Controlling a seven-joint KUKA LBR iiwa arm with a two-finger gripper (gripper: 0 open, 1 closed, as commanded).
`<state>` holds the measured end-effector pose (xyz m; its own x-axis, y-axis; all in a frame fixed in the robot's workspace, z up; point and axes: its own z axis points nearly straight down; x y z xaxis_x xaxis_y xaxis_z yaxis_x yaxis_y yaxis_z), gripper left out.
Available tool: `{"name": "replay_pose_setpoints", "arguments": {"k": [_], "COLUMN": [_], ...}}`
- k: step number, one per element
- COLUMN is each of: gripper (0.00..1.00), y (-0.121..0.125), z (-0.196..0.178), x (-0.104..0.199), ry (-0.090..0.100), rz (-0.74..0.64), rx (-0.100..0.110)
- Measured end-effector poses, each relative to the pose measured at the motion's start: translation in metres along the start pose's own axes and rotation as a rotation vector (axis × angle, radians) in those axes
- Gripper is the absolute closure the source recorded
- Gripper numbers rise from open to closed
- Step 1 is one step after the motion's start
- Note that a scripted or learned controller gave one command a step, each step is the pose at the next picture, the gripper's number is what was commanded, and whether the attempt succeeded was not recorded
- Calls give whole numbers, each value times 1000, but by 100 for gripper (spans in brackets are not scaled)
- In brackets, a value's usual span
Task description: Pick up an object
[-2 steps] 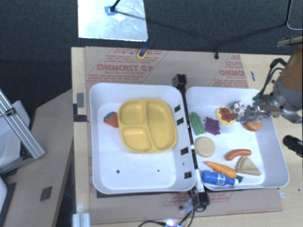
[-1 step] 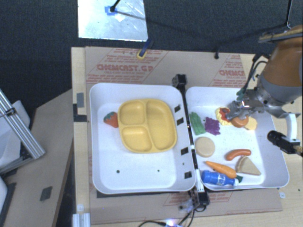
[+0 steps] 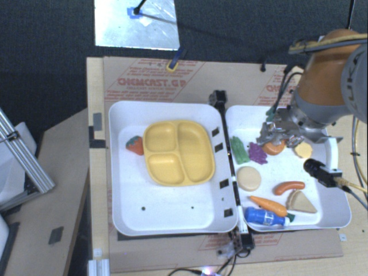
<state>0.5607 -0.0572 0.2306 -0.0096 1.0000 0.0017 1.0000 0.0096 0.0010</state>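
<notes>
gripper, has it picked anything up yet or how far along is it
Nothing looks picked yet. The gripper is low in the right bin, over the orange piece beside the purple grapes; no object shows between its fingers. Grasping and lifting remain.

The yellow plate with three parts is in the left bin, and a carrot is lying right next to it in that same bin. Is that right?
Almost. The yellow plate is in the left bin, but the thing beside it there is a strawberry, not a carrot. The carrot lies in the right bin, as the camera view shows.
</notes>
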Motion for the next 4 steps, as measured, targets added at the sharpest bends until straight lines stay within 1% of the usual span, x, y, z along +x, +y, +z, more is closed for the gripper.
{"name": "replay_pose_setpoints", "arguments": {"k": [1, 2, 3, 4], "gripper": [100, 100, 100, 100], "y": [21, 26, 28, 24], "z": [-3, -2, 1, 16], "x": [45, 98, 82, 90], "ry": [0, -1, -2, -2], "rz": [0, 1, 9, 6], "rx": [-3, -1, 0, 1]}}
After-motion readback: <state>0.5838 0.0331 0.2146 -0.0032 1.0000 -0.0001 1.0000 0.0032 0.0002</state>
